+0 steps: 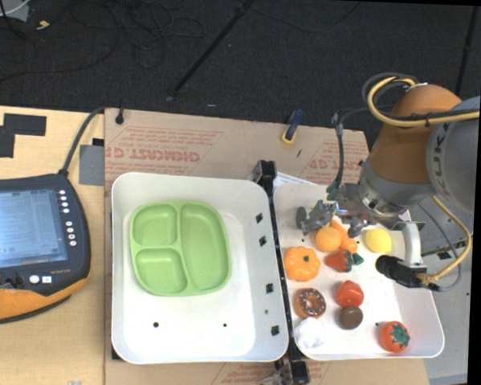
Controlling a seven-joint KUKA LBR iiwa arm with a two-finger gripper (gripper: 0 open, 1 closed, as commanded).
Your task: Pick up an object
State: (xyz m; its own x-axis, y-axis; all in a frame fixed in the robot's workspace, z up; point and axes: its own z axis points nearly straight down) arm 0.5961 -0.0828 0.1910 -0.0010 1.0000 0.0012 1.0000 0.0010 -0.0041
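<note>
While gripper (333, 219): poised over a small round orange fruit (328, 239), right-of-centre in the frame, inside the right white bin (435, 339).
Fingers: apparently spread; hard to tell.
Advice: descend centred, avoiding orange pumpkin (302, 264).

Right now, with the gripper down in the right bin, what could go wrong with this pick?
1. The gripper sits over a tight cluster: orange ball, small pumpkin and a red-green piece nearly touch, so it may nudge neighbours or grab two.
2. Round items like the lemon could roll away.
3. The cluster lies near the bin's divider wall, so a finger could clip it.
</note>
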